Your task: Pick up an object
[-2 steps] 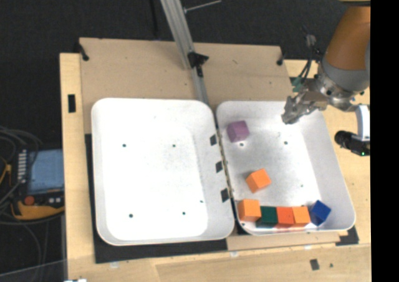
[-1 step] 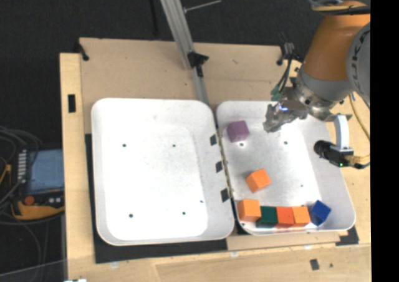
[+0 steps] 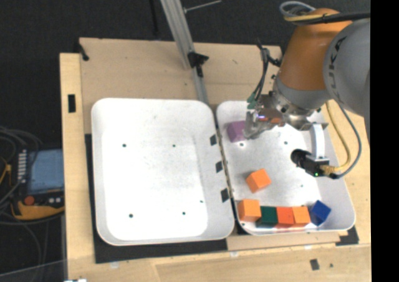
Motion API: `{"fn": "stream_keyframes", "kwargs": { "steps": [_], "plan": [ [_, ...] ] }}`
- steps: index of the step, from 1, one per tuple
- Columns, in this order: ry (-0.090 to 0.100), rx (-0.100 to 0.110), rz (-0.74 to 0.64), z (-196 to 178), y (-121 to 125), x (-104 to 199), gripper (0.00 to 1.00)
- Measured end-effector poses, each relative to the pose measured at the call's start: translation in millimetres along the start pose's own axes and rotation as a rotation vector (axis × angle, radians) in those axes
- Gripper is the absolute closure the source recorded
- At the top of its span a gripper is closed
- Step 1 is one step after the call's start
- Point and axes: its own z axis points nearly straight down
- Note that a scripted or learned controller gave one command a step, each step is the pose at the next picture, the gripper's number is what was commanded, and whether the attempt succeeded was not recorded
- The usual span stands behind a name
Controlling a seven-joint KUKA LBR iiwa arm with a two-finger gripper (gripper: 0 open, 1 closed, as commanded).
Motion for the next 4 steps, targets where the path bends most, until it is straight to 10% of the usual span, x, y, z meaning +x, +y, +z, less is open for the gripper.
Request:
{"fn": "stream_keyframes", "kwargs": {
  "steps": [3, 4],
  "plan": [
    [0.000, -0.002, -0.001, -11, -7, 144, 1.00],
    [0.000, -0.001, 0.003, -11, -7, 142, 0.00]
  ]
}}
